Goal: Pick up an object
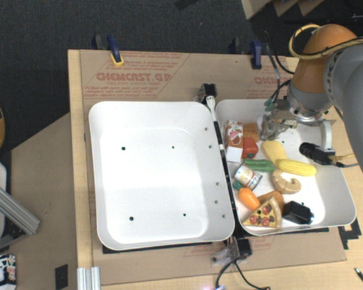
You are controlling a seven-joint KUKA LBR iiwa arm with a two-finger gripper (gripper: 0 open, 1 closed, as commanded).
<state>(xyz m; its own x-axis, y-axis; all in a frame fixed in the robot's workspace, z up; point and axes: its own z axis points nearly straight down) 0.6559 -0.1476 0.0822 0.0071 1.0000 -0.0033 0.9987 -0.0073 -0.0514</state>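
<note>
My pincer (271, 127) hung low over the far end of the shallow white bin on the right (345, 201), just above the clutter, and from this slant I could not tell how it was set. Nothing showed caught in it, so I judged the step in hand to be the approach, with the grasp itself not yet made.

The candidates lay packed together beneath and near me. A pale yellow block (274, 150) sat just beside my pincer on the near side, touching a yellow corn cob (297, 168) that pointed right. To the left stood a small red-and-white packet (233, 133) and a red piece (249, 147) next to it. Nearer still lay a green pod (258, 165), a small labelled can (247, 176), an orange carrot (248, 197), a pizza slice toy (264, 213) and a black block (297, 212). The large white bin on the left (109, 132) sat alongside on the brown cardboard-covered tabletop (145, 76).

The next move, as I saw it, called for settling straight down on the pale yellow block, the closest thing, while keeping off the corn cob pressed against it.
</note>
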